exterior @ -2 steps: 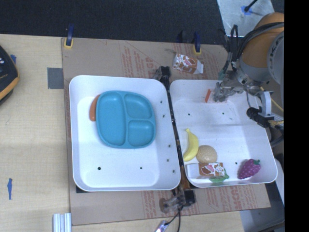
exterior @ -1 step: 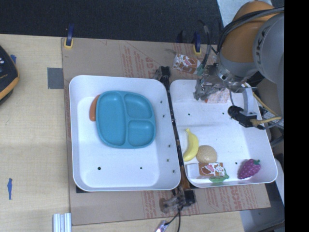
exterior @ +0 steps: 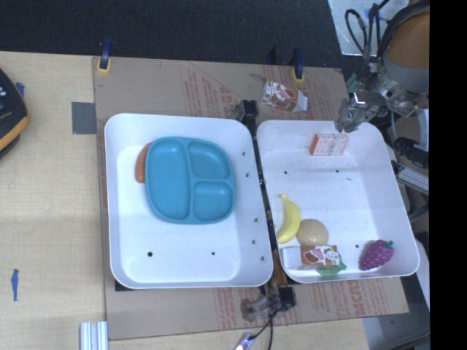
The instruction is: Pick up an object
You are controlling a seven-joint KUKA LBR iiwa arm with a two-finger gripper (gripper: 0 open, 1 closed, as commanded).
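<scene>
My gripper (exterior: 349, 119) hangs over the far edge of the right bin (exterior: 379, 188), just right of and above a small orange and white carton (exterior: 327, 145) lying near the bin's back wall. Nothing shows between the fingers. Along the bin's near side lie a yellow banana (exterior: 289, 219), a tan round bun (exterior: 312, 232), a red and white packet with a green bit (exterior: 321, 257) and a purple bunch of grapes (exterior: 376, 254).
The left bin (exterior: 131, 254) holds a blue divided plate (exterior: 191, 180) with an orange sausage (exterior: 139, 164) tucked at its left edge. A small printed packet (exterior: 282, 97) lies on the cardboard behind the bins. A yellow and black device (exterior: 9, 111) sits at the far left.
</scene>
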